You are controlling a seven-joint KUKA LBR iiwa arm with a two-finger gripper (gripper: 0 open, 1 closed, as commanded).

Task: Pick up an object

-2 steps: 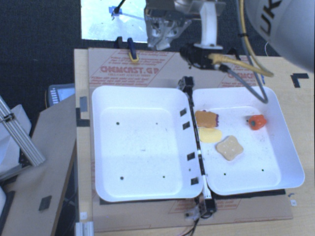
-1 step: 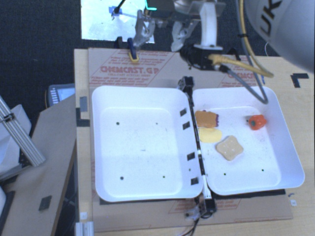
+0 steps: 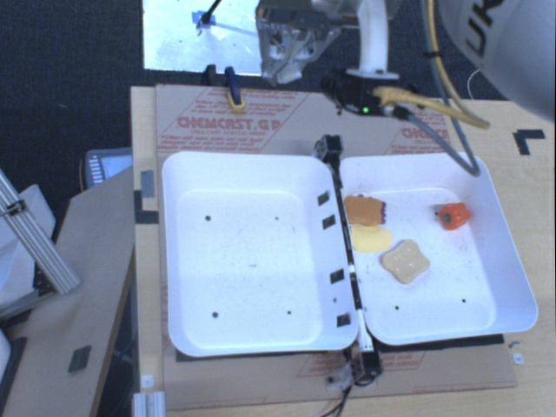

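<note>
Nearest, a pale toast-like piece (image 3: pixel 405 261) lay in the right bin (image 3: pixel 499 307), then a yellow slice (image 3: pixel 371 239), an orange-brown piece (image 3: pixel 364 209) and a red-orange object (image 3: pixel 453 215). Farther back, the gripper (image 3: pixel 284 66) hung high above the worktop (image 3: pixel 234 124), its fingers apparently holding nothing; their spread I could not tell. Picking was not yet begun.

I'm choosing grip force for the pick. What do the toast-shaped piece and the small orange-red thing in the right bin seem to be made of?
The toast-shaped piece looks like matte moulded plastic or foam: flat tan colour, soft rounded edges, no shine. The orange-red thing looks like smooth plastic, evenly bright with a dark end. Both are probably toy food, but their hardness cannot be judged.
</note>
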